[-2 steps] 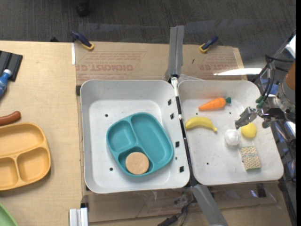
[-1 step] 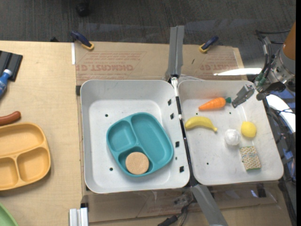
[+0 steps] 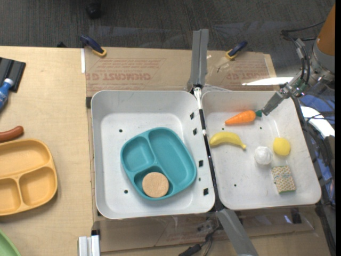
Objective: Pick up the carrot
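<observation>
The carrot (image 3: 241,117) lies in the right bin (image 3: 306,192), toward its far wall, orange body pointing left and its green stub pointing right. The gripper (image 3: 272,104) reaches in from the right and sits at that stub end, so the carrot stretches away to the left of the jaws; whether the tip touches the stub or only comes just beside it is hard to say. The jaws look like one dark, narrow point, and I cannot tell whether they are parted or closed. Nothing shows between them, so the carrot is not held.

To do this step well, I judge the jaws should move left past the stub to the thick middle of the carrot, straddle it across its narrow width, and come down low before closing. A pinch at the stub would probably slip or spin the carrot.

Taking the containers from the left, all far from the jaws: a yellow tray (image 3: 26,176) rests on the bench. Next, the left bin (image 3: 106,116) holds a teal divided plate (image 3: 176,161) with a round cork coaster (image 3: 155,185) in its near compartment. In the right bin, below and left of the jaws, a banana (image 3: 227,140) lies near the carrot. Below the jaws sit a white ball (image 3: 262,154), a lemon (image 3: 282,146) and a speckled sponge (image 3: 283,179).
</observation>
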Controlling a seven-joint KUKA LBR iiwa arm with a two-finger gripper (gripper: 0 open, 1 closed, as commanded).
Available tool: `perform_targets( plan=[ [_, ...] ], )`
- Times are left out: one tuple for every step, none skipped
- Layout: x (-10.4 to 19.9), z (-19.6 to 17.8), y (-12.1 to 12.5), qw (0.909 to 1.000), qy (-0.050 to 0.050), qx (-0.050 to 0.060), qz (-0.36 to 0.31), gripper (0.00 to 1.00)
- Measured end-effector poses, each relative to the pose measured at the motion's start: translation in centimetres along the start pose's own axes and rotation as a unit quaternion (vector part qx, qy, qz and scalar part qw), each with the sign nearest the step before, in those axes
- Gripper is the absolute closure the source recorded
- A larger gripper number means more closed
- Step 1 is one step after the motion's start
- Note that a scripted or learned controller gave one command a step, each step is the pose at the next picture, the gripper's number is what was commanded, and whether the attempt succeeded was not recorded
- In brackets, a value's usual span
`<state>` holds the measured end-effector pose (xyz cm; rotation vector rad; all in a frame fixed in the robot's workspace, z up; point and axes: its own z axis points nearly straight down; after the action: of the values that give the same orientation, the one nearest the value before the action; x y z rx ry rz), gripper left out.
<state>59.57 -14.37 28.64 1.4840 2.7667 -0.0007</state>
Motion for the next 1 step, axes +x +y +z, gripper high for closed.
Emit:
perform_targets(
  plan=[
    [-5.1,6.1,4.11,1.0,0.001,0.001,0.005,0.0]
  ],
)
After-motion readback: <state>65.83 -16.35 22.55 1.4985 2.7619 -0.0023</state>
